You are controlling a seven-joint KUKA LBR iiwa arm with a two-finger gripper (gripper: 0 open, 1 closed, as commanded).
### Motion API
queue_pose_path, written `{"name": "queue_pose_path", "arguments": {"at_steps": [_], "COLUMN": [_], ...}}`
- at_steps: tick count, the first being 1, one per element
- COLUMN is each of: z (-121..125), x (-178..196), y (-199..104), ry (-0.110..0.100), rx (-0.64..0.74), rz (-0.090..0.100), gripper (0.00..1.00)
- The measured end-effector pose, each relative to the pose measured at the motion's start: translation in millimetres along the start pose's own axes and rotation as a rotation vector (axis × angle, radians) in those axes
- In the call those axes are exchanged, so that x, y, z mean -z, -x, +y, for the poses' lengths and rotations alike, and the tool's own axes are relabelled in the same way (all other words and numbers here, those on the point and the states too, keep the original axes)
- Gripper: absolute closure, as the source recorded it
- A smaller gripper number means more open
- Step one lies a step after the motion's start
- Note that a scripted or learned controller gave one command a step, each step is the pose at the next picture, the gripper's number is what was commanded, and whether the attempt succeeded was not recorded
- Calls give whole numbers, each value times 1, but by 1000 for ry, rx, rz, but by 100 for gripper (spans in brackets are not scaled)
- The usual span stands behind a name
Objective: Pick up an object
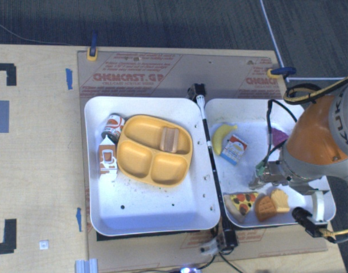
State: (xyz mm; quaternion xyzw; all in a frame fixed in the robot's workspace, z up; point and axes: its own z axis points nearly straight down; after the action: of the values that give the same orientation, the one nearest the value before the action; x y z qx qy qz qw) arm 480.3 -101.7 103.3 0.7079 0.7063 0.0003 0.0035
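The objects to pick from lie in the right bin (242, 108), which the arm (319, 138) covers in part from three o'clock. The jaws' working end (266, 177) hangs over the bin's middle, at about nine o'clock of the orange band, but whether they stand wide or narrow cannot be told from above, and nothing can be seen between them. Nearest to them is a small white carton (233, 150) with a red and blue print, lying flat at about eleven o'clock of the jaws and apart from them. Just beside the carton at its ten o'clock lies a yellow banana (220, 136), touching or nearly touching it. At six o'clock of the jaws, along the bin's near wall, sit a toy pizza slice (242, 202), a brown bread-like piece (265, 208) and a pale yellow wedge (280, 198), packed close together. A purple item (278, 136) peeks out at one o'clock of the jaws, mostly hidden by the arm.

The left bin (151, 215) holds a yellow divided tray (154, 151) with three compartments; a small tan block (169, 139) lies in the upper right one. At nine o'clock of the tray, against the bin's left wall, lie a tipped can (112, 127) and an orange and white box (107, 157).

Both bins rest on a brown board (134, 73) with red print, clamped to the light wooden surface (34, 152).
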Motion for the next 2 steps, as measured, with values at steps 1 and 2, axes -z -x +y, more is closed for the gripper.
{"name": "queue_pose_path", "arguments": {"at_steps": [1, 2], "z": [0, 14], "x": [82, 81], "y": [-108, -31], "ry": [-4, -3], "rx": [4, 1], "rz": [6, 2], "gripper": [100, 100]}}
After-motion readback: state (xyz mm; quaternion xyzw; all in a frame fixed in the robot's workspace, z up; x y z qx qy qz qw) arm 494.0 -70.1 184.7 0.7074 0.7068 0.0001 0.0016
